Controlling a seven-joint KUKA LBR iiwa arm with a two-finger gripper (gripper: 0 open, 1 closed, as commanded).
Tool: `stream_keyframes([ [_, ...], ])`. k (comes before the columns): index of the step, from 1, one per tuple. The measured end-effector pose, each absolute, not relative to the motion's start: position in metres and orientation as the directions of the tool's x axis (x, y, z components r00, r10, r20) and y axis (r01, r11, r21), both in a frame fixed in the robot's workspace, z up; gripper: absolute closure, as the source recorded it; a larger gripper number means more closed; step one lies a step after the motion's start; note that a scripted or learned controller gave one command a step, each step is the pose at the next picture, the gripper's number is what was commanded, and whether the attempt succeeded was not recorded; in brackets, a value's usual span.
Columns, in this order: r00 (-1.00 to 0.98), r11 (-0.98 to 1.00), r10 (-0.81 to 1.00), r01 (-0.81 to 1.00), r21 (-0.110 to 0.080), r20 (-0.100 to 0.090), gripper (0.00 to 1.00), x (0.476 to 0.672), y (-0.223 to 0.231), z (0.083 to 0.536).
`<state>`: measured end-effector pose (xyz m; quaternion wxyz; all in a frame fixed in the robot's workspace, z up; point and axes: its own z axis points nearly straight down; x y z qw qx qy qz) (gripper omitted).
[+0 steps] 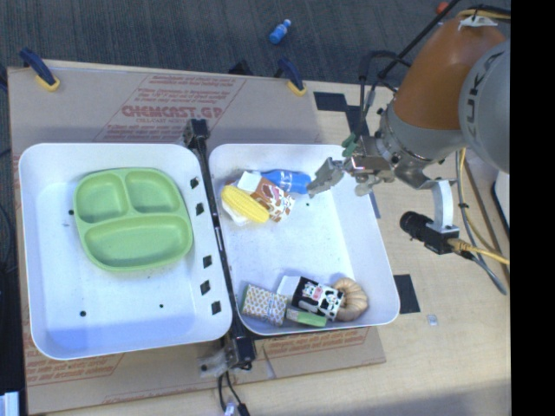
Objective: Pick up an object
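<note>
The gripper (319,180) hovers beside the blue bottle (287,180) — whether it is open or holding anything, I cannot tell — crowded corn (244,204) could spoil the grab.

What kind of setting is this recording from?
Probably a robotics lab bench for bin picking: two white bins clamped on cardboard, a mixed clutter of small toys, and the arm reaching in.

Two white bins (35,258), one green plate (133,217), one corn cob (244,205)
</note>
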<state>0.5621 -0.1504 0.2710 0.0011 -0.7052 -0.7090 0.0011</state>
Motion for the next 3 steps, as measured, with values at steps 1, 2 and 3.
stream_keyframes([
  [1, -0.005, 0.005, 1.000, 1.000, -0.003, -0.001, 0.00, 0.477, -0.199, 0.238],
  [2, -0.007, 0.007, 1.000, 1.000, 0.000, -0.001, 0.00, 0.477, -0.158, 0.091],
  [3, -0.007, 0.007, 1.000, 1.000, -0.001, 0.001, 0.00, 0.546, -0.110, 0.142],
])
